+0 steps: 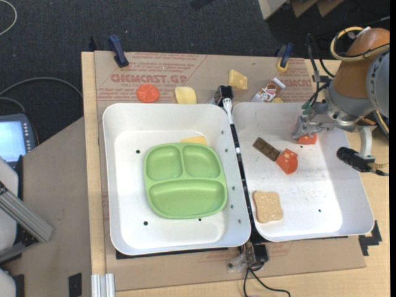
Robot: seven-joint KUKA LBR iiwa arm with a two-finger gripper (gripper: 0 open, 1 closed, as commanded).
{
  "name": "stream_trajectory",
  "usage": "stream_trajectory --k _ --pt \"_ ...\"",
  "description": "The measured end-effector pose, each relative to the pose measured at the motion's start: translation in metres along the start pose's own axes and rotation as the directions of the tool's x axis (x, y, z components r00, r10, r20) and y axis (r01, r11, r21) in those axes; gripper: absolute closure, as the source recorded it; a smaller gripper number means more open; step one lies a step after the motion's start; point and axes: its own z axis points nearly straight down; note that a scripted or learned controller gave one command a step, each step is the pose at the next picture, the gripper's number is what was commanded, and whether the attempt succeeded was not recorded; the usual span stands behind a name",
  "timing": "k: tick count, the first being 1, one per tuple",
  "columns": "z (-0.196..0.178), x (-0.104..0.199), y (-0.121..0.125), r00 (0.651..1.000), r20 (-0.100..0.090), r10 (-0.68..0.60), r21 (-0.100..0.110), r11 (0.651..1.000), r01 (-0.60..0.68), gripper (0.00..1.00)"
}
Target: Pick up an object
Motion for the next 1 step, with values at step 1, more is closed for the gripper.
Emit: stream_trajectory --k 1 --pt "-0.0882 0.0289 -0.0534 1.0 -0.004 0.002 0.005 1.0 -0.002 1.0"
